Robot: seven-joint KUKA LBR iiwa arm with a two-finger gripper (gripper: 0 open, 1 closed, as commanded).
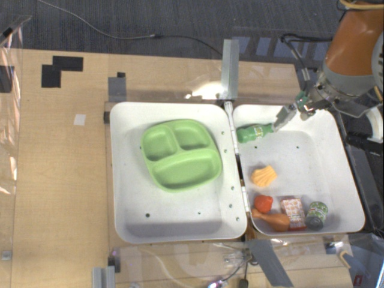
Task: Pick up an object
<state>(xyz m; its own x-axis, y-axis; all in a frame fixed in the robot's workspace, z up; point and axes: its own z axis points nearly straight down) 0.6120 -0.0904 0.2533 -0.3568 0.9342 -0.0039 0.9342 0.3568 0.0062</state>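
Where the arm [354, 47] reaches in over the right bin [336, 161], the gripper [282, 119] sits low at the bin's far left corner, its tip against the cap end of a green bottle [253, 132]. The bottle lies on its side by the divider. Finger spacing cannot be told from this angle. Nearer the front lie a yellow piece [264, 176], a tomato [263, 203], a carrot [273, 220], a small box [292, 211] and a can [315, 214]. The left bin [126, 209] bears a green divided plate [181, 153].
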